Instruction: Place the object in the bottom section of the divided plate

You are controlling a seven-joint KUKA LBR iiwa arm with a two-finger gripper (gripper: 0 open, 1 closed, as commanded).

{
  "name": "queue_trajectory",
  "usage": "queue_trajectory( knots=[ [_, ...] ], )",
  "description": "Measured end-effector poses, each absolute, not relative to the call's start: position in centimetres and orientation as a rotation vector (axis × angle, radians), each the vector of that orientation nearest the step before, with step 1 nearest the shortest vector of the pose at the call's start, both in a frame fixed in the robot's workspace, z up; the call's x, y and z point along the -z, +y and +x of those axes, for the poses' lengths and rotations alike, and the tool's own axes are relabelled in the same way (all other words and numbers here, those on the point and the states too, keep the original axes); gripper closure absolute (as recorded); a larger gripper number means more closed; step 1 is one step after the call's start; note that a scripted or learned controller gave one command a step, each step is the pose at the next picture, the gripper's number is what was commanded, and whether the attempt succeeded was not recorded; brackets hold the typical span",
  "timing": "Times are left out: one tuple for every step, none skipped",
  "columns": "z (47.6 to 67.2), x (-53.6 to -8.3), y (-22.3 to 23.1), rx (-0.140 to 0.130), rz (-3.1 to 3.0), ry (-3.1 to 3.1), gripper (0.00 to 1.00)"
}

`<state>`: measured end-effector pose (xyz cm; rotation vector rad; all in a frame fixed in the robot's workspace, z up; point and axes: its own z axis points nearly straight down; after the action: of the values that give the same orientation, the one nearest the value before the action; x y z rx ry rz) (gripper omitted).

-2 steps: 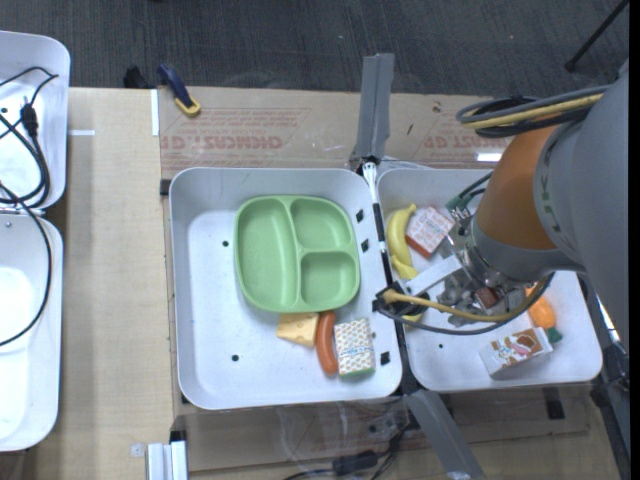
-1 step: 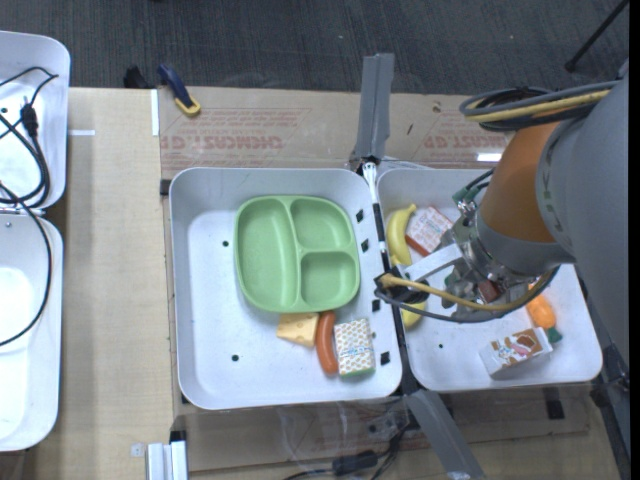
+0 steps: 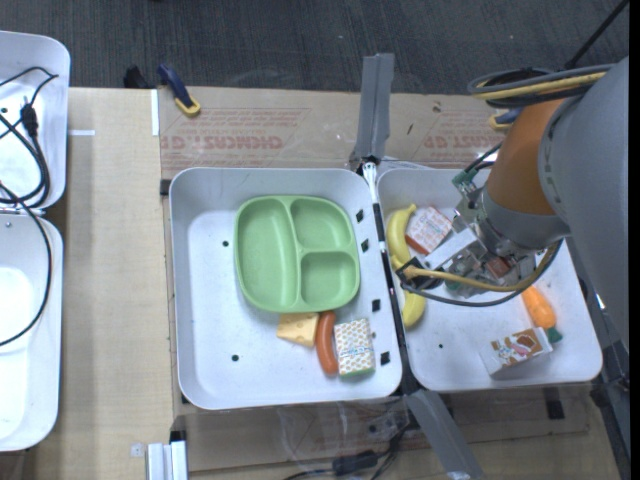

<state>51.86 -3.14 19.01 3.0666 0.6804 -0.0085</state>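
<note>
**Arm down in the right bin, picking not yet settled**

The tool [image 3: 462,264] sits low in the right bin [image 3: 575,368], beside the banana [image 3: 401,240] (its grip I cannot tell). The green divided plate [image 3: 297,251] waits at nine o'clock. Next, I judge: secure an object, lift, carry left to the plate's bottom section.

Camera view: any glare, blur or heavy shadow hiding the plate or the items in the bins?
Camera view: light is even and soft; the plate is sharp, its three sections plain, no glare. The arm blocks part of the right bin and shades the clutter beneath it, where the pincer area is murky. Banana and carrot read clearly.
</note>
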Motion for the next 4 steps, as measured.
queue_trajectory(
  knots=[
    [47.7,-19.8,1.1,0.010,3.026,0.851,1.00],
    [48.8,-19.0,6.2,0.009,3.097,0.521,1.00],
    [48.1,-18.0,14.4,0.010,2.857,1.307,1.00],
    [47.7,-20.9,16.9,0.008,2.896,1.214,1.00]
  ],
)
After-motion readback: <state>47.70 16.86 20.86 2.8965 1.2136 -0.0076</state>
